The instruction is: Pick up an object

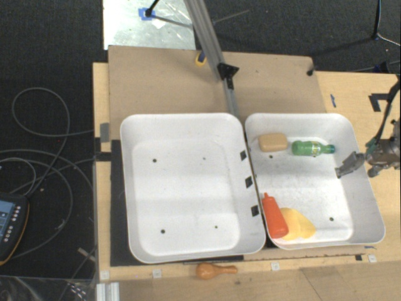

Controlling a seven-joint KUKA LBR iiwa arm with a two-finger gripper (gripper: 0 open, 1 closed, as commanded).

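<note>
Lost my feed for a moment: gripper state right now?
Gripper: at the right bin's right rim, nothing seen in it; open or shut cannot be told.

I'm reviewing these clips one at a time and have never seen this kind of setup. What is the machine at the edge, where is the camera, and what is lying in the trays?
The single camera sits above the bench and looks down at a slant. The bench carries two shallow white bins side by side: the left bin and the right bin. The machine entering from the picture's right is a robot arm ending in a two-finger gripper, which hangs over the right bin's right rim. Nothing is visible between its fingers, so it holds nothing yet.

In the right bin lie a tan block and a green bottle near the back, and a red bottle beside a yellow item near the front. A small orange-brown object lies on the bench in front of the bins.
</note>
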